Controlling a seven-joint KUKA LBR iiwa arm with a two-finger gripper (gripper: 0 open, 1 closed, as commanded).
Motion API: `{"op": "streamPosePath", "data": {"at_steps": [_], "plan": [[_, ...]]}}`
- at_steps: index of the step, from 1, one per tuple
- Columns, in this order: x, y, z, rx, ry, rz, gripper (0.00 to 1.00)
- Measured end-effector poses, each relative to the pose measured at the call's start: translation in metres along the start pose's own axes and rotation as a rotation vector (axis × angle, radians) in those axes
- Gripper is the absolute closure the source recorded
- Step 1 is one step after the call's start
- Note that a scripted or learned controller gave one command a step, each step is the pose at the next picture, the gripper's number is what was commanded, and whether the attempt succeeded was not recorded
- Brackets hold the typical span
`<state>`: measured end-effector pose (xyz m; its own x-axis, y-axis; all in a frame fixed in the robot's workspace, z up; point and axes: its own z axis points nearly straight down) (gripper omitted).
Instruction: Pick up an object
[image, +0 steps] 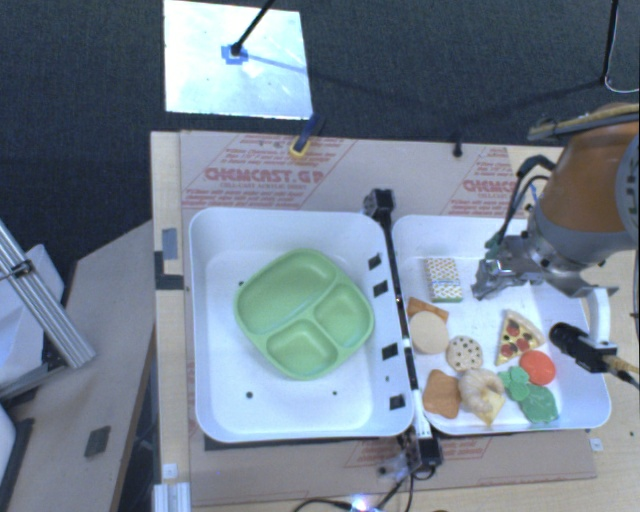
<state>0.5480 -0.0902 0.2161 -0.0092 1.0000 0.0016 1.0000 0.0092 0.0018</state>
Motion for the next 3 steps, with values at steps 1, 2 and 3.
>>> {"op": "streamPosePath", "data": {"at_steps": [1,2,3], "plan": [[0.046,0.016,0.003,-0.001,0.0,-0.001,1.0],[0.11,0.025,0.003,-0.001,0.002,-0.002,1.0],[0.159,0.034,-0.015,-0.002,0.001,-0.001,1.0]]}}
